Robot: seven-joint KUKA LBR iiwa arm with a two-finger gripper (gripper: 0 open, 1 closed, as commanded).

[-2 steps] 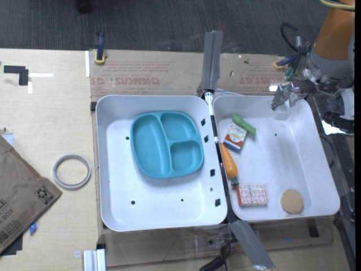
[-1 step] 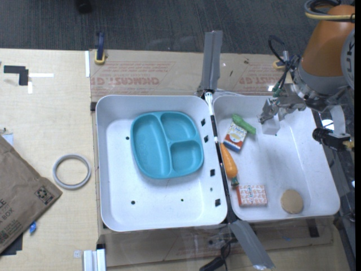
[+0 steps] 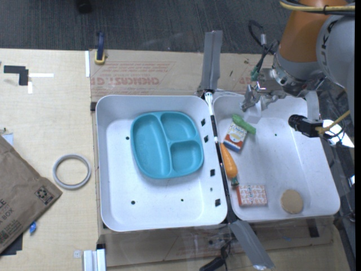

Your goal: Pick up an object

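Nearest us in the right white bin (image 3: pixel 316 168) lay a round tan cookie (image 3: pixel 292 201) and a small red-patterned box (image 3: pixel 252 195), then an orange carrot (image 3: pixel 228 161). Farther back, our gripper (image 3: pixel 252 99) hovered beside a green bean-shaped piece (image 3: pixel 243 123); whether its fingers were parted we could not tell. We judged a straight, centred descent best.

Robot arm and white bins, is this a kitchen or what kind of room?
Probably a robot lab or workshop, not a kitchen. The grey and orange robot arm reaches over two white bins on a bench, the food in them looks like toys, such as the carrot, and a tape roll lies alongside.
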